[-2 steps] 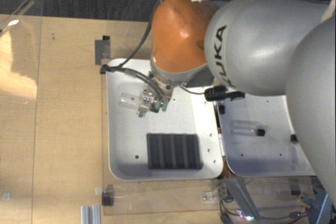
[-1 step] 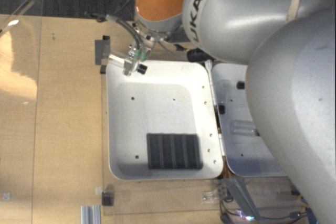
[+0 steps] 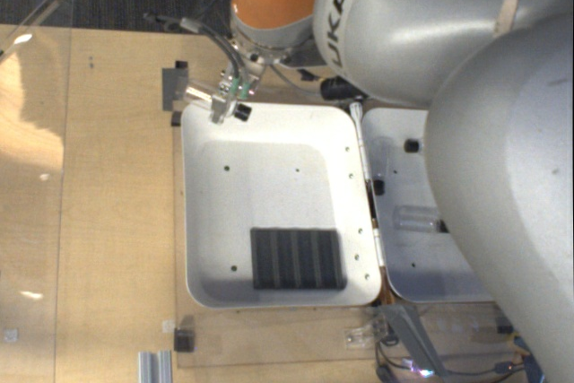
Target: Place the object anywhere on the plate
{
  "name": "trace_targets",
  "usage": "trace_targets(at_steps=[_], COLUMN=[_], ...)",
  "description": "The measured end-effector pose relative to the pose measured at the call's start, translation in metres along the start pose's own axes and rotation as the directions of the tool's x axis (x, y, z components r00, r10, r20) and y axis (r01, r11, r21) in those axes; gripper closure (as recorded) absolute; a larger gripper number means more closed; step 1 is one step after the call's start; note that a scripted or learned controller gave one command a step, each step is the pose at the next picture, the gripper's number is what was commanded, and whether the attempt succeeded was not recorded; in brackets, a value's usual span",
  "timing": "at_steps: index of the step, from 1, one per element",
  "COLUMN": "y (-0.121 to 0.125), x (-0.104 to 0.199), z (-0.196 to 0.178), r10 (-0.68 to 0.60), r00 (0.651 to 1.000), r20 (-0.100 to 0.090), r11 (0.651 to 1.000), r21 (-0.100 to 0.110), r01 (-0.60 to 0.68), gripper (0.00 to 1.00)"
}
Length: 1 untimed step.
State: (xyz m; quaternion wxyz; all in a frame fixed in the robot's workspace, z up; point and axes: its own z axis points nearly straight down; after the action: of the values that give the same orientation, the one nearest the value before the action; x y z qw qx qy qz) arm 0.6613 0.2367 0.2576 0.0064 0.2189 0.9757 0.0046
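A black ribbed rectangular plate [image 3: 296,257] lies flat in the left bin [image 3: 202,193], close to its near wall. In the right bin [image 3: 395,274] a faint, clear object [image 3: 418,218] rests on the floor, partly under the arm. The gripper [image 3: 230,98] hangs below the orange wrist band, over the far left corner of the left bin, well away from both the plate and the clear object. The arm's body hides most of the gripper.
The big grey arm [image 3: 448,22] covers the upper right of the view and much of the right bin. A dark bracket [image 3: 174,86] sits on the bench just outside the left bin's far left corner. Wooden bench lies to the left.
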Motion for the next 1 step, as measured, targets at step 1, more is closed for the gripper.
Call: trace_targets(at_steps=[1], y=[0.0018], x=[-0.0012], z=[-0.0107], r10=[-0.002], r00=[1.0], r20=[0.005], r11=[1.0], r21=[-0.005], r01=[0.002], gripper=[1.0])
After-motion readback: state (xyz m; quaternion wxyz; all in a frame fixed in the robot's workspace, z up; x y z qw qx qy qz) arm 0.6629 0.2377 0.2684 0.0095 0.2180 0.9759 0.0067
